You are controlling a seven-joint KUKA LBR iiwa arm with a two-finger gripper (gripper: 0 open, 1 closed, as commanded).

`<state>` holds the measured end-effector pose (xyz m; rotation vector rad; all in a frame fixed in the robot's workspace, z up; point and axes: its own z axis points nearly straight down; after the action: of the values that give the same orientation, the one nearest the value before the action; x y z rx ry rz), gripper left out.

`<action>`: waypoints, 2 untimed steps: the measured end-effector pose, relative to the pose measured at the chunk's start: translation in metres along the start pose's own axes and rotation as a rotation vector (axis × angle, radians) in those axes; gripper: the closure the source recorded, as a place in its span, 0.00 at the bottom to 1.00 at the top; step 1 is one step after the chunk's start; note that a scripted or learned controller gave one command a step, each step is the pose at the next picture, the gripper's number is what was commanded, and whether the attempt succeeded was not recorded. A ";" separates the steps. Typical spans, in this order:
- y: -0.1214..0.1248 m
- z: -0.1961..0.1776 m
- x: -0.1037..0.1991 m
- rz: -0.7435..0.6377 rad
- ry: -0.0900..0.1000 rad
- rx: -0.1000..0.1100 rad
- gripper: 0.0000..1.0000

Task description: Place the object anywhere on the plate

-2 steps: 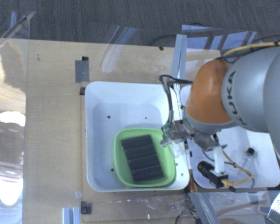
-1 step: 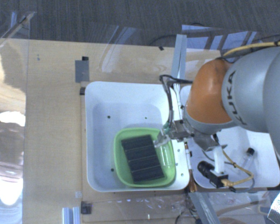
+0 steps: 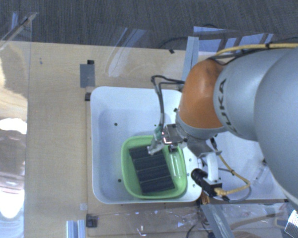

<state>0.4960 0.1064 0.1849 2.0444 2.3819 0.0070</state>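
On the grey arm (image 3: 258,98) we read the letters "KA" beside its orange band (image 3: 201,98); no other writing is legible. We count one rounded green plastic plate (image 3: 176,170) at about five o'clock in the white shallow bin (image 3: 109,148) on the wooden worktop (image 3: 54,133), and one dark ribbed rectangular object (image 3: 151,175) lying flat on that plate. The pincer (image 3: 158,144) hangs at the object's twelve-o'clock end; we cannot tell its state.
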 end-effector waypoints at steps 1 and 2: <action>0.018 0.000 -0.058 0.001 -0.001 -0.001 0.00; 0.035 0.000 -0.028 0.002 0.000 0.000 0.00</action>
<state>0.5350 0.0844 0.1851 2.0461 2.3798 0.0069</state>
